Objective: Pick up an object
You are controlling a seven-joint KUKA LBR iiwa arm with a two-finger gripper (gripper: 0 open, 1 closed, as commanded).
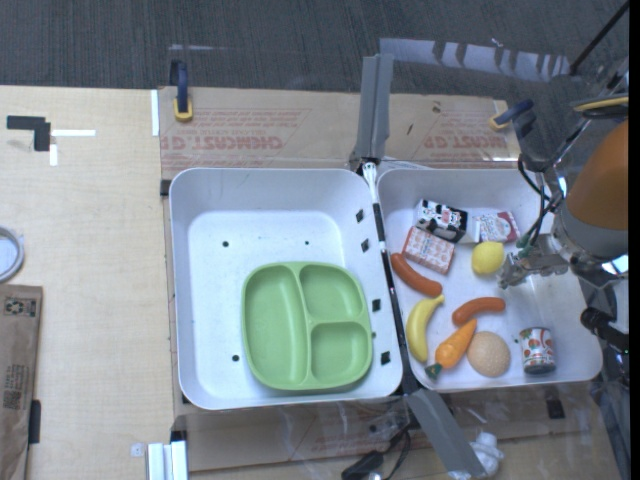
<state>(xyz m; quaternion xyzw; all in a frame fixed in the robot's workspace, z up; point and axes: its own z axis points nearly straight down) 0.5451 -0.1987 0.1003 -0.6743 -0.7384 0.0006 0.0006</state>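
Right bin (590, 363): one lemon (487, 258), one banana (421, 326), one carrot (452, 348), two sausages, one can (537, 350). Gripper (521, 266) beside lemon; finger state cannot be determined. Left bin (190, 268): one green plate (305, 325).

A green divided plate (305, 325) lies in the left bin (190, 268). In the right bin (585, 353), the gripper (517, 268) hangs just right of a lemon (487, 258); banana (420, 326), carrot (452, 347) and can (537, 350) lie below the lemon.
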